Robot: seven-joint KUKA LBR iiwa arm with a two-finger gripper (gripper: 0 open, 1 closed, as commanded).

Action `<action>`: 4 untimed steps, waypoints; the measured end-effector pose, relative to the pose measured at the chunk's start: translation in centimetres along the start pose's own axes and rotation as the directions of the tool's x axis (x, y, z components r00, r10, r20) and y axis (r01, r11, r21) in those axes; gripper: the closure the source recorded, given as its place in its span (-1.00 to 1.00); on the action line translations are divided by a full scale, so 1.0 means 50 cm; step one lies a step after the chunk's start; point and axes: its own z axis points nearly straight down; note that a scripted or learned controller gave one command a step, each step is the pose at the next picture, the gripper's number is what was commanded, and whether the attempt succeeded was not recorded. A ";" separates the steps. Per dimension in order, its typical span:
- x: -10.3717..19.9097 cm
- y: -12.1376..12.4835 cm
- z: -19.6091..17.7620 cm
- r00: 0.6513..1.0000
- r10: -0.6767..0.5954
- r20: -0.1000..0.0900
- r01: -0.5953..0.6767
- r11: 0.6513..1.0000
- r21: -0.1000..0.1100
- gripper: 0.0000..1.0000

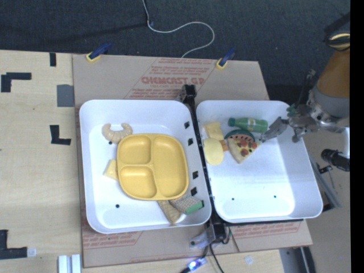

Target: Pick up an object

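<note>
Bench and floor from above

A cardboard sheet (170, 78) printed in red lies on a pale wooden bench (34, 152); dark carpet (68, 10) and a white cable (182, 30) lie beyond.

Arm (335, 78) cut off at right edge, yellow divided plate (152, 165) hiding waffle cone (170, 209)

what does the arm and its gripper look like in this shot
The arm has a rounded orange band above a grey wrist section. The gripper is dark grey metal with two thin fingers. A black cylindrical part sticks out below the wrist.
</note>
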 end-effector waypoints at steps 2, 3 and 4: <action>0.007 0.022 0.104 1.000 -0.006 0.003 0.006 1.000 -0.010 -1.00; 0.008 0.026 0.196 1.000 -0.003 0.005 0.003 1.000 -0.018 -1.00; 0.011 0.031 0.167 1.000 -0.006 0.004 0.006 1.000 -0.024 1.00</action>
